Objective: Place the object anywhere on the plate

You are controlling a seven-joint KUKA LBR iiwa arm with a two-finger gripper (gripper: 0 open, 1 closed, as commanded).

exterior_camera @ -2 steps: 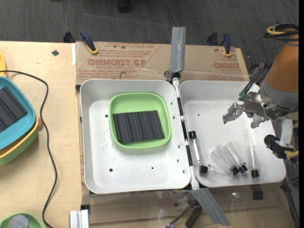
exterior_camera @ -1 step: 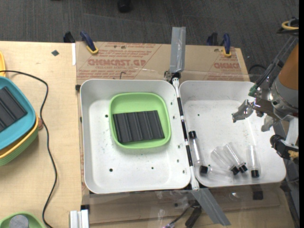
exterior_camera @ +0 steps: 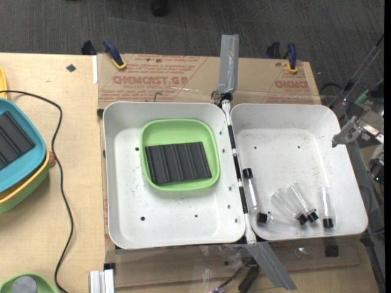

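The objects are clear plastic tubes with black caps. Three lie near the near right corner of the right bin [exterior_camera: 287, 133]: one tube [exterior_camera: 303, 204] and a second [exterior_camera: 287, 203] lie side by side, slanting with their caps toward the near edge, and a third [exterior_camera: 324, 207] lies just to their right, nearly straight, cap near. A fourth, longer tube [exterior_camera: 252, 194] lies along the right bin's left wall, with a black cap at its far end and another black cap close to its near end.

The left bin [exterior_camera: 122, 182] holds a green plate [exterior_camera: 179, 130], squarish with rounded corners, in its far half. A dark ribbed pad [exterior_camera: 179, 162] lies flat on the plate and covers most of its floor. None of the tubes is on the plate; all are well apart from it, in the other bin.

The gripper [exterior_camera: 342, 138] shows at the right bin's far right rim, above the wall; I cannot tell how its fingers stand.

The bins rest on a sheet of printed cardboard [exterior_camera: 159, 75] held by blue-and-yellow clamps [exterior_camera: 113, 54] at the far edge. To the left is a pale wooden bench [exterior_camera: 49, 96] with a black cable [exterior_camera: 61, 163] and a stack of teal and green trays [exterior_camera: 21, 154]. Beyond is dark carpet [exterior_camera: 244, 5].
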